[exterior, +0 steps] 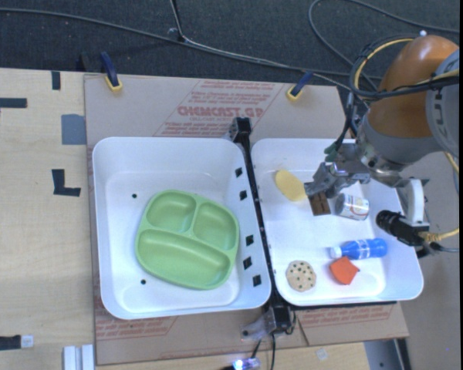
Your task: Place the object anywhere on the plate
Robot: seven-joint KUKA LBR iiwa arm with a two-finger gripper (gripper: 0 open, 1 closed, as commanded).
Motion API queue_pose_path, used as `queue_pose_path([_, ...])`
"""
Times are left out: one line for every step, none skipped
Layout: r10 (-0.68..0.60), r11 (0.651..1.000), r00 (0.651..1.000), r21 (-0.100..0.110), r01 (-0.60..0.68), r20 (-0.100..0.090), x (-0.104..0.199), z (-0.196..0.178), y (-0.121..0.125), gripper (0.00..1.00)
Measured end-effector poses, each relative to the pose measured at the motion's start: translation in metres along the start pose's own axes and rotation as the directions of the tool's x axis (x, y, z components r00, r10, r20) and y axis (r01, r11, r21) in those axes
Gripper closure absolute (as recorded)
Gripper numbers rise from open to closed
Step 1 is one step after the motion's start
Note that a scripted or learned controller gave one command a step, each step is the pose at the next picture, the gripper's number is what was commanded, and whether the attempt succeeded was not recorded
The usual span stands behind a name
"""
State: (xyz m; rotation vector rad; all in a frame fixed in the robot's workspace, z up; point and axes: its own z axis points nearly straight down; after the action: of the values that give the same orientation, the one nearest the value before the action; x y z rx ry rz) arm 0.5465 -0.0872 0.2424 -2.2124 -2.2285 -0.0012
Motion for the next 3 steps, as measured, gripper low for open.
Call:
queue_pose_path([0.001, 1.0, 1.0, 0.001, -0.001, 0.001, 0.053, 0.012, 0.022, 1.0])
queue_pose_path([0.0, 1.0, 1.0, 0.0, 0.0, 0.0, 0.104, 0.005, 0.042, 1.0])
queue_pose_path([0.0, 1.0, 1.0, 0.0, 0.0, 0.0, 0.159, 0.001, 0.062, 1.0])
